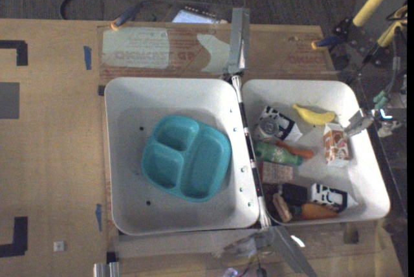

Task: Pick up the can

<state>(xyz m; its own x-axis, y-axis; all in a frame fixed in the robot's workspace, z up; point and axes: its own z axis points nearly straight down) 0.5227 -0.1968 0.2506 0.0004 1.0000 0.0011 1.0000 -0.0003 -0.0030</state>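
The can (272, 123), black and white with a silvery end, lies on its side at the left of the right bin (372, 169), close to the divider. My gripper (358, 122) shows as a small grey shape over the bin's right side, just above and to the right of a red-and-white carton (336, 145). It is well to the right of the can, with a yellow banana (314, 115) lying between them. Nothing is visibly held.
A green bottle (277, 153), an orange carrot (301, 153), a small printed box (277, 173), a black-and-white pack (325, 195) and another carrot (317, 211) crowd the right bin's left and front. The left bin (123, 107) holds a teal divided plate (186, 157).
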